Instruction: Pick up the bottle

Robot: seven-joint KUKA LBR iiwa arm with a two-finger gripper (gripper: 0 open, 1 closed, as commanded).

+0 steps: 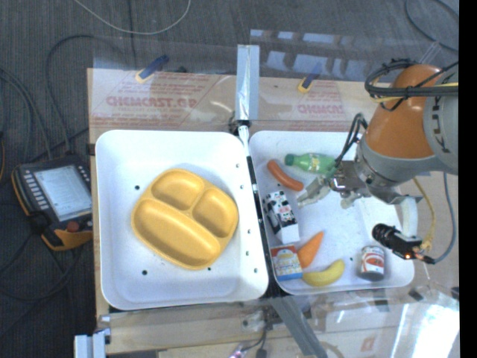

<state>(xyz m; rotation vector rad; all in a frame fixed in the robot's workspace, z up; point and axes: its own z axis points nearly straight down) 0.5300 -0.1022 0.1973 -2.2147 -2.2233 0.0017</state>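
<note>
White plastic forms the two shallow bins, set side by side on the bench. Nearest the camera, along the front wall of the right bin [406, 278], a small carton [286, 264], a yellow banana [323, 274] and a can [372, 261] are lined up, with an orange carrot [311, 247] lying tilted just behind the carton and banana. A black-and-white milk carton [281, 214] is seen further back, close to the wall shared with the left bin [112, 200], in which a yellow divided plate [185, 217] is laid. At mid depth the gripper [317, 190] is held low over the right bin, reached in from the right below the orange band of the arm [402, 136]; its fingers are seen spread apart, with nothing between them. Just behind the gripper, the green bottle [311, 162] is found lying on its side near the back wall of the right bin, its cap end towards the left, and a red sausage [285, 174] is placed slantwise just beside it. Beyond the bins, a handheld control tablet [54, 194] is set on the dark floor at the left.
</note>
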